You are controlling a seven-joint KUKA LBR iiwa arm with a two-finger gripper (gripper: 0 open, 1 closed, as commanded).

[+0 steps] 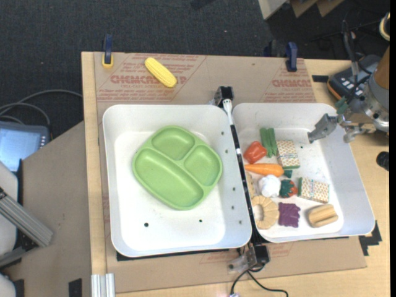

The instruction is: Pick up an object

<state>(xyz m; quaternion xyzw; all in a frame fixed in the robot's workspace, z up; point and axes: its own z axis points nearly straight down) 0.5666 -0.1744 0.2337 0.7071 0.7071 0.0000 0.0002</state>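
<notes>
Jaws empty above right bin (pixel 346 166).

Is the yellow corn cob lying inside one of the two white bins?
No: the corn cob lies on the cardboard behind the left bin, outside both bins.

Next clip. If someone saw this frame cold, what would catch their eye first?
Probably the green divided plate, alone in the left bin. Next, the cluster of small toy foods in the right bin, among them an orange carrot and a purple piece. A yellow corn cob lies outside the bins on the board behind the left one, and the gripper hovers over the right bin's far right corner.
</notes>
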